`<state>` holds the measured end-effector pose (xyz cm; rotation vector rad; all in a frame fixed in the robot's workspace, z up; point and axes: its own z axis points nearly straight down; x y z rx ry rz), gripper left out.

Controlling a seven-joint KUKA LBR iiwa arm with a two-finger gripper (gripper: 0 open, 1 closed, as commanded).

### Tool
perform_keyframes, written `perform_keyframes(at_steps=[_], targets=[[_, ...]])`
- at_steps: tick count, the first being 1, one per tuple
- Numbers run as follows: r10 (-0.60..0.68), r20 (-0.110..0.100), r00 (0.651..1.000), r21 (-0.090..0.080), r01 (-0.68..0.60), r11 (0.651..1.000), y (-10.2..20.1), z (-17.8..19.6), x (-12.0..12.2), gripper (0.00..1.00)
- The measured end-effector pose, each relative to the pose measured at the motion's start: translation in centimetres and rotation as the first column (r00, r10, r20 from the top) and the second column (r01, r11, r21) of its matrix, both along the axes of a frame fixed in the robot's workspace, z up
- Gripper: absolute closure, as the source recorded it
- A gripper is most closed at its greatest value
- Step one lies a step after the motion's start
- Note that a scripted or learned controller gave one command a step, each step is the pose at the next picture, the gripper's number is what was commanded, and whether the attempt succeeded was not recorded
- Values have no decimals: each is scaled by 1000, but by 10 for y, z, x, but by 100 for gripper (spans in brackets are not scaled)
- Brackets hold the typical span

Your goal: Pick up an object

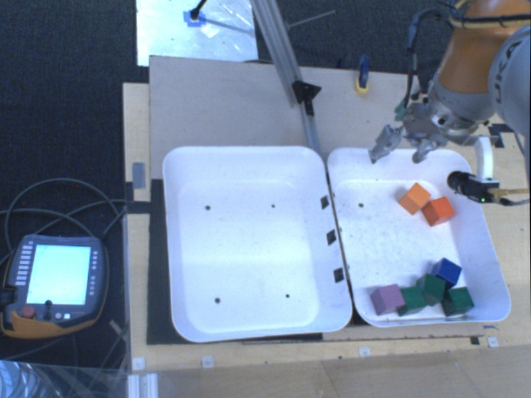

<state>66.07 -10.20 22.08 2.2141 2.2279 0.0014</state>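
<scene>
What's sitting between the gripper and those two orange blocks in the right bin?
Nothing visible. The gripper hangs over the right bin's far rim, and bare bin floor lies between it and the two orange blocks just below.

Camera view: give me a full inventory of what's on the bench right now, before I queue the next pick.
Orange blocks: two, orange, touching, upper part of the right bin.
Blue block: one, blue, lower right of the right bin.
Green blocks: three, dark green, clustered by the blue block near the right bin's lower edge.
Purple block: one, pale purple, left end of that cluster.
Right bin: one, white, holds all the blocks.
Left bin: one, white, beside the right bin.
Teach pendant: one, grey and orange, lit screen, left of the bench.
Arm: one, grey with orange band, upper right.
Gripper: one, open, above the right bin's upper edge, holding nothing.
</scene>
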Motion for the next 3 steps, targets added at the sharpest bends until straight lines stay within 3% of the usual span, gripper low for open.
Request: perform_keyframes(at_steps=[1, 3], targets=[[0, 0, 1000, -1, 0, 1000, 0, 0, 0, 0], [-3, -6, 1000, 0, 3, 1000, 2, -119, -5, 0]])
